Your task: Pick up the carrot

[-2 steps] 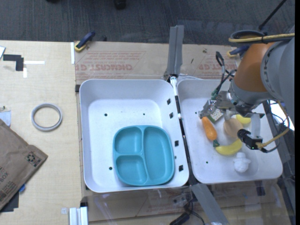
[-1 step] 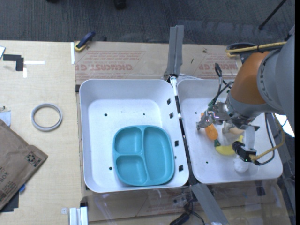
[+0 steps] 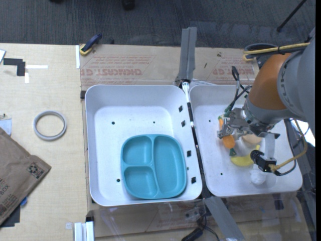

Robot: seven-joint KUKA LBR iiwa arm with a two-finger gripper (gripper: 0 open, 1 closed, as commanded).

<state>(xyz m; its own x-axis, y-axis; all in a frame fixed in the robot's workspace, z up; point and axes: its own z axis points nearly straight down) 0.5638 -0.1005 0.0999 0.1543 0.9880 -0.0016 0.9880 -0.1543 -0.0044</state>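
Note:
The carrot (image 3: 228,141) shows as a small orange piece in the right bin (image 3: 213,174), near its middle. My gripper (image 3: 227,131) hangs right over it, reaching in from the right under the orange band of the arm (image 3: 268,87). The metal finger parts sit at the carrot's upper edge, touching or just above it. A second small orange bit (image 3: 220,120) peeks out beside the gripper's upper side.
A yellow banana-like item (image 3: 242,160) and pale items (image 3: 252,140) lie just right of the carrot; a white object (image 3: 259,177) sits near the front right corner. The left bin (image 3: 100,134) holds a teal three-compartment tray (image 3: 153,165). A tape ring (image 3: 50,125) lies on the bench.

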